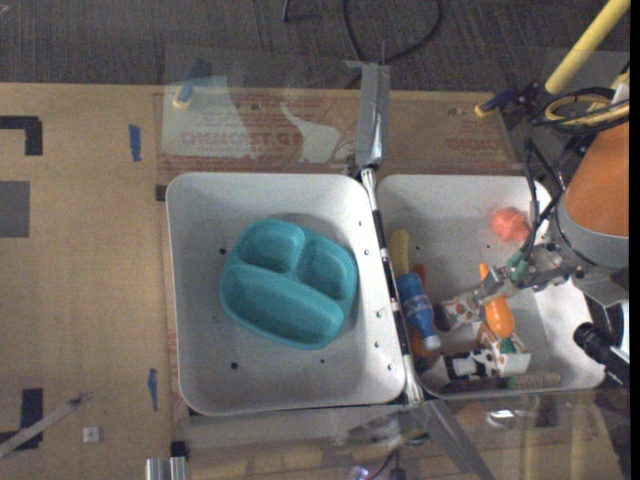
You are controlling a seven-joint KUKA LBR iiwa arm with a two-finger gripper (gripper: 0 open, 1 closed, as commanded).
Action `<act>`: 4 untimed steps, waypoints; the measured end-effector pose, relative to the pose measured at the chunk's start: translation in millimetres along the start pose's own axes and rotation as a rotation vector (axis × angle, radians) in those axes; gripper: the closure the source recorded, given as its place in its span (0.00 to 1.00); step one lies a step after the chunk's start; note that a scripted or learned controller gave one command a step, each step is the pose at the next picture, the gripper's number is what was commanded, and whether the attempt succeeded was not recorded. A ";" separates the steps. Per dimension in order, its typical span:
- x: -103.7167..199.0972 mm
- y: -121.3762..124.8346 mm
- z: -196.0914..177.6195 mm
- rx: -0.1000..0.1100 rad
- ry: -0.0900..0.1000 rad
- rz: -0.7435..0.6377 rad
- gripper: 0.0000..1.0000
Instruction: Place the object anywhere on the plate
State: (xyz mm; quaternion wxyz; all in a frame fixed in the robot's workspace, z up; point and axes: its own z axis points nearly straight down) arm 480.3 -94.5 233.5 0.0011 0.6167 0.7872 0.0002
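Before you, the tan bench (80, 298) carries two white bins touching side by side: the left bin (200, 368) and the right bin (450, 203). Blue tape marks (134, 142) and black markers (27, 133) lie on its surface.

Plate (289, 282) in left bin (200, 368)

A tan cardboard-covered worktop (80, 298), marked with blue tape strips (134, 142) and black squares (22, 136), meets dark grey carpeted floor (150, 18) along its far edge, where a black cable (392, 13) loops under even light.
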 end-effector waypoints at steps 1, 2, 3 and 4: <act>24.4 87.9 28.3 0.000 0.000 -0.005 1.00; 77.4 128.0 -14.0 0.000 0.000 0.013 1.00; 214.0 190.6 22.6 -0.001 0.001 -0.160 1.00; 214.1 190.7 22.3 -0.001 0.000 -0.161 0.00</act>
